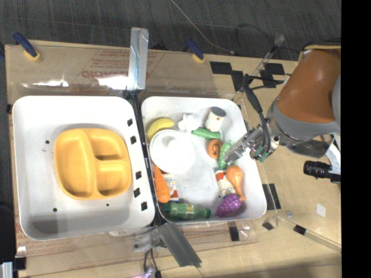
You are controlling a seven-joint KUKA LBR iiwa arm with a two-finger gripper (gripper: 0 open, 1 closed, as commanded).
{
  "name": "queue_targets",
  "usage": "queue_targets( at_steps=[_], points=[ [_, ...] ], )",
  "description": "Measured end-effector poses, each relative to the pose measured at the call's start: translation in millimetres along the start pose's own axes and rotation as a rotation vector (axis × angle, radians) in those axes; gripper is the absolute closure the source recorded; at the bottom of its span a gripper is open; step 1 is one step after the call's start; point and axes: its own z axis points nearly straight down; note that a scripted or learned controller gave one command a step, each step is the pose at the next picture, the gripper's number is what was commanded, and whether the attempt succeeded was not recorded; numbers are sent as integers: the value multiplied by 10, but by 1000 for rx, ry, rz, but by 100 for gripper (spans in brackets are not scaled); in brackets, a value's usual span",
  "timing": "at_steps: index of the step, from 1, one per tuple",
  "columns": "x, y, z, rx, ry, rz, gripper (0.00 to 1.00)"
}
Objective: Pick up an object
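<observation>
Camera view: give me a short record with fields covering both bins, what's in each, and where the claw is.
left bin: holds a yellow divided tray
right bin: holds toy food and small items
items in right bin: white bowl, banana, purple grapes, green bottle, carrot
claw: low over the right bin's right side, beside small green and orange toys
claw grip: cannot tell

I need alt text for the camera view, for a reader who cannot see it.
A robot arm's gripper reaches from the right into the right bin, crowded with toy food and a white bowl. The left bin holds a yellow divided tray.
</observation>
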Motion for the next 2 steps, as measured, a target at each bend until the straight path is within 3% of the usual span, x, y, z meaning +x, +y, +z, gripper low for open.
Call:
queue_targets(
  at_steps=[1, 2],
  points=[
    [365, 255, 1176, 4, 5, 117, 100],
    [-111, 502, 160, -5, -6, 195, 100]
  ],
)
